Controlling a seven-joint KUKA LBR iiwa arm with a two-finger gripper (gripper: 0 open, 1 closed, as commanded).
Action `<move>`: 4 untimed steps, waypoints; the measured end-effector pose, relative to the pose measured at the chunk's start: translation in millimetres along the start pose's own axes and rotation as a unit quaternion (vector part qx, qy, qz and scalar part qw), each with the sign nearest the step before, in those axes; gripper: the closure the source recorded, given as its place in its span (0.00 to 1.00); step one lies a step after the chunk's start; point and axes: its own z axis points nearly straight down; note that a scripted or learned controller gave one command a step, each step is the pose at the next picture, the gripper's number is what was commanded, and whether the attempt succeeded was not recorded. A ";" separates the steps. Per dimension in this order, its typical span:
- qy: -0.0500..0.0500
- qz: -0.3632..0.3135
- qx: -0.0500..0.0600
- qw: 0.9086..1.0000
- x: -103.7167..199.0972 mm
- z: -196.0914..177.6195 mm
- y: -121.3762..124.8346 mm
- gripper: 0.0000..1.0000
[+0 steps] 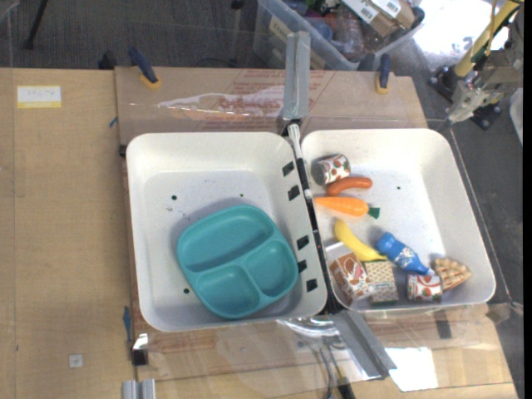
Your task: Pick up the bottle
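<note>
A wooden bench [58,223] is carrying the two white bins, and an orange clamp [148,75] is gripping its far edge. The left bin [150,223] is holding a teal divided plate [237,260], which is lying flat toward the near side, close to the wall shared with the other bin. Beyond the bench, a clear storage tub [287,23] full of mixed items is sitting on the floor.

In the right bin [440,152], a small can [331,169] with a red and white label is lying on its side near the far left corner. A red-orange pepper-like toy [351,184] is lying just beside it, and a carrot [352,207] is resting just nearer than that. A yellow banana [356,241] is lying at a slant nearer again. A printed carton [359,278] is sitting against the near wall.

The bottle [401,253], blue with a white label, is lying on its side in the near part of the right bin. It is slanting between the banana on its left and a waffle piece [451,271] on its right. A second small can [424,287] is lying just nearer than the bottle, beside the carton.

Whether the gripper is released or clenched cannot be told here, and nothing is grasping the bottle
</note>
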 end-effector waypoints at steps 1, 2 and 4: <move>0.002 -0.299 0.001 0.954 -25.9 48.6 -71.4 1.00; 0.002 -0.451 0.000 0.893 -11.6 30.2 -150.2 1.00; 0.002 -0.500 0.000 0.866 -3.4 152.3 -189.3 0.00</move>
